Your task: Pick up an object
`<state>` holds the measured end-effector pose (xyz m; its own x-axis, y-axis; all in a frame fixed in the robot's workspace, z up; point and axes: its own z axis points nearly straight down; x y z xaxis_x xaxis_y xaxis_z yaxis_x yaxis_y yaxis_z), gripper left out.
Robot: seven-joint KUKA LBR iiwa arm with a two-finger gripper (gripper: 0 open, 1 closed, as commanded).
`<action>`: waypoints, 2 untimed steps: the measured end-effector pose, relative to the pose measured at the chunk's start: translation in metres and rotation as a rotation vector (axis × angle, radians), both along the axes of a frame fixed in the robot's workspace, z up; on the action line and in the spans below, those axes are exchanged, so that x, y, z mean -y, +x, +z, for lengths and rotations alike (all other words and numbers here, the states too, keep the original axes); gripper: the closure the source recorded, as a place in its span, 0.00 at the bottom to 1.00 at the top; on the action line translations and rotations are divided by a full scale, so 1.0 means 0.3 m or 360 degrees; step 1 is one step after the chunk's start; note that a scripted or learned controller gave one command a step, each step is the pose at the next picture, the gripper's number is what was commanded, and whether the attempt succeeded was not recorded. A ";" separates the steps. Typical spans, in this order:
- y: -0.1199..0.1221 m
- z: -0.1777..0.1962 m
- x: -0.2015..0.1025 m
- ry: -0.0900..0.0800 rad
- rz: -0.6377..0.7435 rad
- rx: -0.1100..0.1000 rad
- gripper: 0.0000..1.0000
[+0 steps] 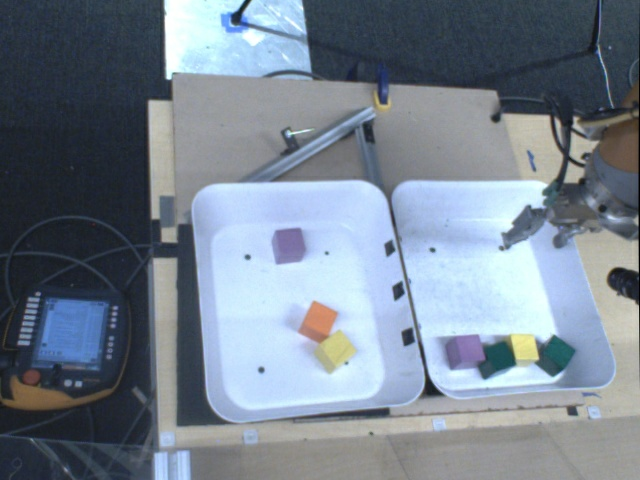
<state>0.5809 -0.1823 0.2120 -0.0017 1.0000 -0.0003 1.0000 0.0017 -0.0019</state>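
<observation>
Camera view: claw [527, 226] hangs over the right bin [470, 203], toward its 2 o'clock corner; it carries nothing, and the view is too small to tell whether it is spread or closed.
Nearest targets: a row along the right bin's 6 o'clock wall: purple cube [464, 350], dark green cube [495, 358], yellow cube [524, 347], green cube [556, 354], touching or nearly so.
Left bin [225, 218]: purple block [288, 245] alone near 12; orange block [319, 320] and yellow block [335, 350] touching near 6.
Handling: likely light, stiff, not fragile; grip two opposite flat faces.
Room: the lone purple block has free sides; the row is crowded against the wall.
Surface: smooth white plastic, so cubes may slide.
Desk [430, 128]: brown board under both bins.
</observation>
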 end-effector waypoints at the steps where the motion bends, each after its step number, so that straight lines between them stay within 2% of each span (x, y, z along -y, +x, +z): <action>1: -0.008 -0.207 -0.011 0.0002 0.0002 -0.0004 0.00; 2: 0.017 -0.397 -0.029 0.0002 0.0005 -0.0001 0.00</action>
